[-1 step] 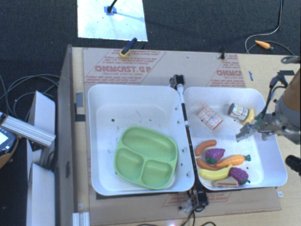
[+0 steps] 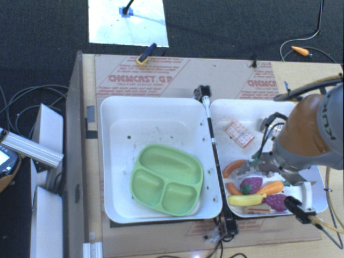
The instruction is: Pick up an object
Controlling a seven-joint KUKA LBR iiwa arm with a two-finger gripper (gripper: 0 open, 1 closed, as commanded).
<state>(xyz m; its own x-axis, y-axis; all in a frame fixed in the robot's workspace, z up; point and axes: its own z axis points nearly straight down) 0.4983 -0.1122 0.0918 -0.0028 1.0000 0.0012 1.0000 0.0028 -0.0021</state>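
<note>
A robotics lab: a grey industrial arm with an orange band (image 2: 309, 130) reaches over a cardboard-topped table (image 2: 161, 77) bearing two shallow white plastic bins (image 2: 115, 144), with loose black cables (image 2: 32, 93) trailing across dark carpet flooring (image 2: 37, 31).

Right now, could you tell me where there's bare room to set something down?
Left bin: bare floor behind and left of the green divided plate. Right bin: crowded at the front with toy food under the gripper; free around the wafer.

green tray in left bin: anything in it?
Empty. The green tray lies flat in the left bin, all three compartments bare.
</note>
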